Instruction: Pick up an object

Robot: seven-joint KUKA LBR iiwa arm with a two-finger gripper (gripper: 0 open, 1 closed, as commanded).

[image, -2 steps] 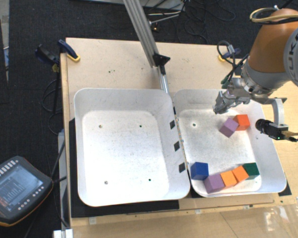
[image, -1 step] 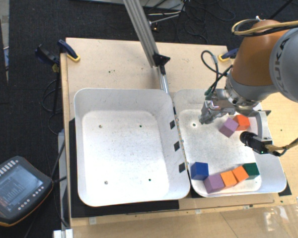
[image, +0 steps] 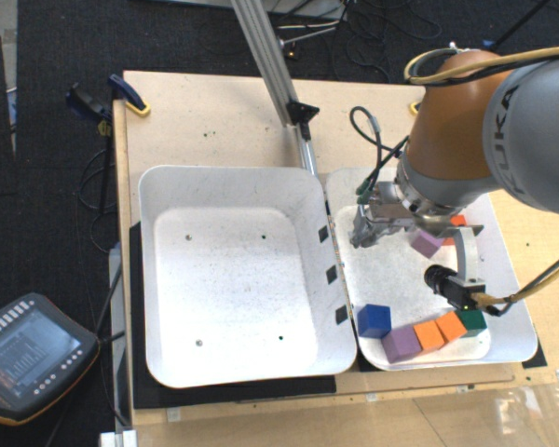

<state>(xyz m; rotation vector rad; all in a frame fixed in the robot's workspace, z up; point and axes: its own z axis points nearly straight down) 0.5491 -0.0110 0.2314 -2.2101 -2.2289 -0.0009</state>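
The grey two-finger gripper (image: 365,234) hangs low over the right white plastic bin (image: 382,270), finger state impossible to tell; nothing visibly grasped, and the small blue cube (image: 374,320) sits nearby, awaiting pickup.

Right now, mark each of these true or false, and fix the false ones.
1. The blue cube lies in the left bin. False: it lies in the right bin, near its front edge.
2. An orange cube lies between a purple cube and a green cube. True.
3. The end effector hangs over the right bin. True.
4. The teach pendant lies at the view's upper right. False: it lies at the lower left, off the bench.
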